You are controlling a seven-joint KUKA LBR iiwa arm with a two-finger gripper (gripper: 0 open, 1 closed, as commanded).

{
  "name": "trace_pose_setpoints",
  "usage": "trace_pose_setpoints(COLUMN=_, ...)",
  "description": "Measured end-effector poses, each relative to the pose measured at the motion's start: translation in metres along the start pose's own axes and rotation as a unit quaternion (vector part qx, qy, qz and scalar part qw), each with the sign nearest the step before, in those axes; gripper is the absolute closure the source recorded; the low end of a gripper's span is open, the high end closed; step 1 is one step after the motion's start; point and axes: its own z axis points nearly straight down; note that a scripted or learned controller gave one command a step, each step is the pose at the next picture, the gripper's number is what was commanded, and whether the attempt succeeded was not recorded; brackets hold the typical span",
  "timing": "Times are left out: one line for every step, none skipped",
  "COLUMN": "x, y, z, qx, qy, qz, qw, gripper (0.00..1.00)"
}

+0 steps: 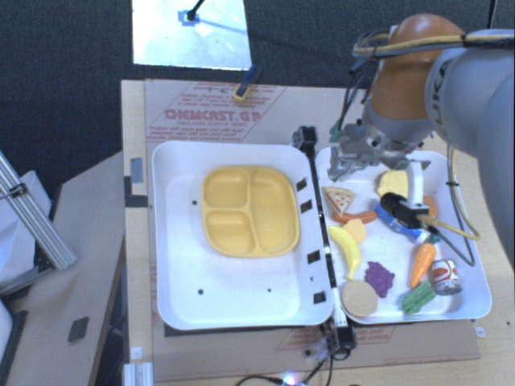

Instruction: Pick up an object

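The gripper (348, 166) hangs over the right bin (481, 296), just above the pizza slice (339, 199); its grip state I cannot tell. The banana (348, 248) lies near, its long axis running toward the camera.

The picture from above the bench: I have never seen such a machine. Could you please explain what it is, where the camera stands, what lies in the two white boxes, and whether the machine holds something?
The big grey and orange thing at the right is a robot arm. At its end is a gripper, a small two-finger hand. One fixed camera looks down on the bench at a slant.

Two shallow white bins sit side by side. The left bin holds a yellow tray with three compartments. The right bin holds toy food and small items: a banana, a pizza slice, a carrot, purple grapes, a round biscuit, a small can and a green piece.

The gripper hangs over the far left part of the right bin. I cannot tell whether it holds anything.
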Motion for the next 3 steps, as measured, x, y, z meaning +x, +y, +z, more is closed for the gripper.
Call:
trace_pose_setpoints(x=0.041, y=-0.022, z=-0.015, qx=-0.001, qy=0.001, qz=-0.001, qw=1.0, gripper=1.0)
trace_pose_setpoints(x=0.092, y=-0.054, z=-0.007, qx=0.001, qy=0.0, qz=0.0, qw=1.0, gripper=1.0)
trace_pose_setpoints(x=0.077, y=-0.041, z=-0.019, qx=-0.002, qy=0.0, qz=0.004, qw=1.0, gripper=1.0)
